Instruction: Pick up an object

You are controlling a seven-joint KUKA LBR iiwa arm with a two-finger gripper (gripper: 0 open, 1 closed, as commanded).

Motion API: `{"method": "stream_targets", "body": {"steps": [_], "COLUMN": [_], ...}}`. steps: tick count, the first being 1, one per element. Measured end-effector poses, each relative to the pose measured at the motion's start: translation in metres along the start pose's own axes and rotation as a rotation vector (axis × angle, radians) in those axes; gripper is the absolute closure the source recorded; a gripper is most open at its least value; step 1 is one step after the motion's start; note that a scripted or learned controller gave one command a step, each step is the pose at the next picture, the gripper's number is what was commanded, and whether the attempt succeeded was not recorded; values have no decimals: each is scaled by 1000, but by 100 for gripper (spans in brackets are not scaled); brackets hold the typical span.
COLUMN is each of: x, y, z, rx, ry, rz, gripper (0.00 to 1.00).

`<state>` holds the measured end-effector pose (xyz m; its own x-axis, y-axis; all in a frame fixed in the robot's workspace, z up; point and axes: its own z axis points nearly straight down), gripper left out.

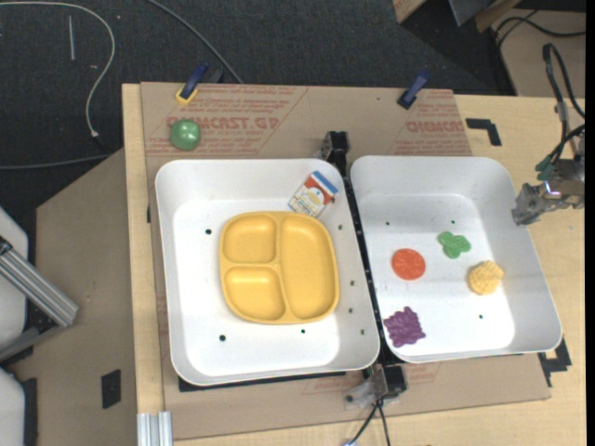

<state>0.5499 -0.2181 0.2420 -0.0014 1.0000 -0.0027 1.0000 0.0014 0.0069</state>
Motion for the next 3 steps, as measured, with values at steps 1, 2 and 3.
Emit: {"method": "stream_targets", "body": {"steps": [1,2,3], "x": [0,54,104], "y": [2,2,3], "z": [-52,-33,-36], "rx": [0,9,8], "ry": [0,5,6], "rz": [0,-4,-5], "gripper": [100,100,100]}}
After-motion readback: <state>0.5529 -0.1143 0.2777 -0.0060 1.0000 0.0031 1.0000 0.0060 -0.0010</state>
